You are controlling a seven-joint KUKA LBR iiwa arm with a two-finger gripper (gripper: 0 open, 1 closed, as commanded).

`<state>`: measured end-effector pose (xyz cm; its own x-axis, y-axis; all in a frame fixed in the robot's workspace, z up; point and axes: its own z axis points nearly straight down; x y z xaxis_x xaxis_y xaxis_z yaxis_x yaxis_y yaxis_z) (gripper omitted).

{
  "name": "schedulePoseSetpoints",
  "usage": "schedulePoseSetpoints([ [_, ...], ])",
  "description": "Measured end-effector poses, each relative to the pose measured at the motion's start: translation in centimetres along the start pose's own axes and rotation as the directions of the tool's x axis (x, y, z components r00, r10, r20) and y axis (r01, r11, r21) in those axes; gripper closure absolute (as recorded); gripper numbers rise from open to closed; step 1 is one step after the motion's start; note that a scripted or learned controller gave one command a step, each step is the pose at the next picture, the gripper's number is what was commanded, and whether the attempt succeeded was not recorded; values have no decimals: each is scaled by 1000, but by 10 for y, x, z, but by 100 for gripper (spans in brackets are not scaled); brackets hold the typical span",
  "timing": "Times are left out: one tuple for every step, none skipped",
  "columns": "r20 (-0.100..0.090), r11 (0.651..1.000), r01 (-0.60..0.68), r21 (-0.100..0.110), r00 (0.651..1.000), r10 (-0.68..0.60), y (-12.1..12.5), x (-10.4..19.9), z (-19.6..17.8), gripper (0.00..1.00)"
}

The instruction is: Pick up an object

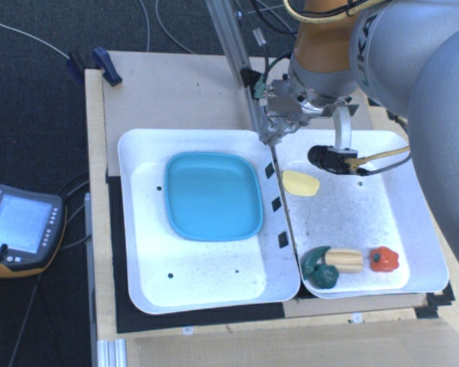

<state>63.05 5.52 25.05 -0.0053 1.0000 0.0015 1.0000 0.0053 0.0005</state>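
My gripper [271, 131] hangs over the far end of the ridge between the two bins, below the orange band of the arm. A pale yellow piece [300, 183] lies in the right bin [413, 205], a little in front of the gripper and to its right. Along that bin's near edge lie a dark green vegetable [320, 267], a tan cylinder [344, 260] and a red pepper [383, 259]. In the left bin [138, 205] rests a blue square plate [213, 196]. I see nothing in the gripper.
The arm's big grey body covers the right bin's far right corner. Black marker tabs [275, 203] run along the ridge between the bins. A slanted metal post [229, 37] rises behind the gripper. Off the bench at left sits a teach pendant [19, 228].
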Motion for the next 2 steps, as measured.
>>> schedulePoseSetpoints([
  [1,1000,-2,1,1000,2,10,41,9,100],
  [2,1000,-5,0,1000,5,11,39,8,0],
])
